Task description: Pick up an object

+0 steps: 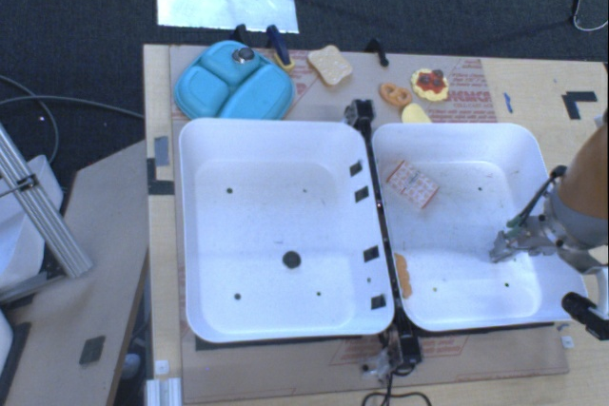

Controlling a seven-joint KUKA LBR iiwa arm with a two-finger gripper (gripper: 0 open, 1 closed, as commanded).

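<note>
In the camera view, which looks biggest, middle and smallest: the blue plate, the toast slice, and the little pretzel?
Largest to smallest as they look:
1. Blue plate, by far.
2. Toast slice.
3. Pretzel, a bit smaller than the toast.
All three lie along the bench's far edge, so nearness hardly skews it.

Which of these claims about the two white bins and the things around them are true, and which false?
1. A pink patterned flat card lies in the right white bin. True.
2. The blue plastic divided tray sits inside the left white bin. False: it rests on the bench behind that bin.
3. The pincer is above the right bin. True.
4. The toast-shaped slice lies in the right bin. False: it lies behind the bins.
</note>
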